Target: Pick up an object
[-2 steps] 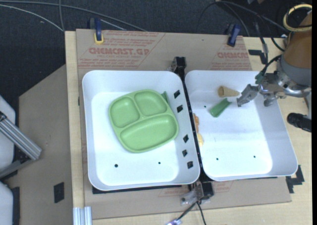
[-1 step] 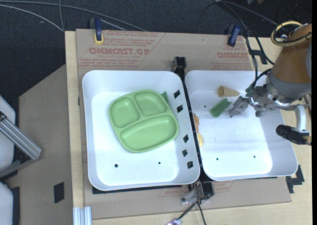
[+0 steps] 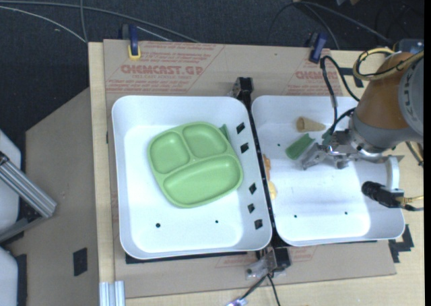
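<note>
A small green block (image 3: 297,146) lies in the right bin (image 3: 323,220), near its back left. My gripper (image 3: 310,158) hangs just to the right of and below the block, very close to it, reaching in from the right. A small tan cone-shaped piece (image 3: 310,124) rests a little behind the block. I see nothing held in the gripper.
The left bin (image 3: 182,230) holds a green divided plate (image 3: 195,163). Small orange and yellow bits (image 3: 269,176) sit along the right bin's left wall by the black divider. A black cable plug (image 3: 378,193) hangs off the arm over the right bin's right side.
</note>
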Motion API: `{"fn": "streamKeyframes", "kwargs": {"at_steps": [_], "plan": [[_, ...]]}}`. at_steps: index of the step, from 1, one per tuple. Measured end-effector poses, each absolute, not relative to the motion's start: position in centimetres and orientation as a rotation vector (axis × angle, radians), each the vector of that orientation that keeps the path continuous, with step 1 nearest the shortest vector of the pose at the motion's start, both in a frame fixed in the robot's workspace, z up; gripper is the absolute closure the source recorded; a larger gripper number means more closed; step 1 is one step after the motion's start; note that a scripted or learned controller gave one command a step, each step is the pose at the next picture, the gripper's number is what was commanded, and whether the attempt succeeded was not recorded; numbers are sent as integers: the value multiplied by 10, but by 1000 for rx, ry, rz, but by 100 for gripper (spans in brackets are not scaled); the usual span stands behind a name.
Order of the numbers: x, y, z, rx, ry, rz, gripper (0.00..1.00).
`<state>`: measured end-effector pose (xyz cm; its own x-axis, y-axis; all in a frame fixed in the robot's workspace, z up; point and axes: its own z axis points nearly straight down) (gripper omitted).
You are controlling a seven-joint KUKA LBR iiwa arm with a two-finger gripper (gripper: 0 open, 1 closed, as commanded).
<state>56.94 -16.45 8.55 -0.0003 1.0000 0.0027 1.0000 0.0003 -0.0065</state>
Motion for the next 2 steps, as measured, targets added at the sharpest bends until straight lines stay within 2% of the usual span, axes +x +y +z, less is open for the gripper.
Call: {"fn": "streamKeyframes", "kwargs": {"at_steps": [1, 2], "plan": [[571, -165, 100, -2221, -2221, -2, 100], [571, -162, 164, -2224, -2226, -5, 100]]}}
